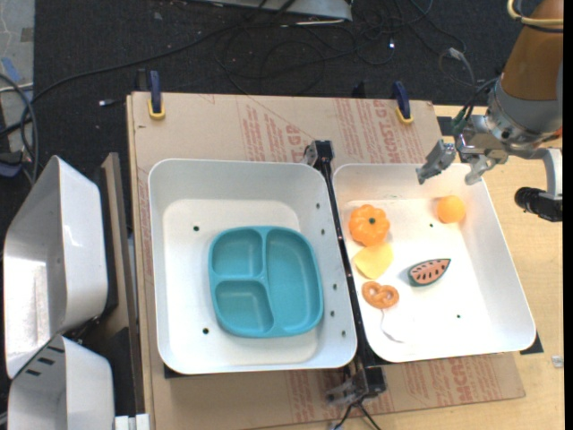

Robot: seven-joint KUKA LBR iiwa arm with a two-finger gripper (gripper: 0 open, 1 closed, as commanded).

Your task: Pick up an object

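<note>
Camera view shows the gripper [455, 166] hovering over the far rim of the right bin [501, 267], its jaws spread wide with nothing between them. Nearest below sits a small orange ball [450, 209], apart from the jaws. Farther toward the divider lie an orange pumpkin [369, 225], a yellow wedge [374, 261], a pretzel [380, 294] and a watermelon slice [429, 270]. The left bin [179, 240] carries a teal divided plate [265, 280]. No object is lifted yet; by my reading, descent, closing and lifting all remain.
</note>
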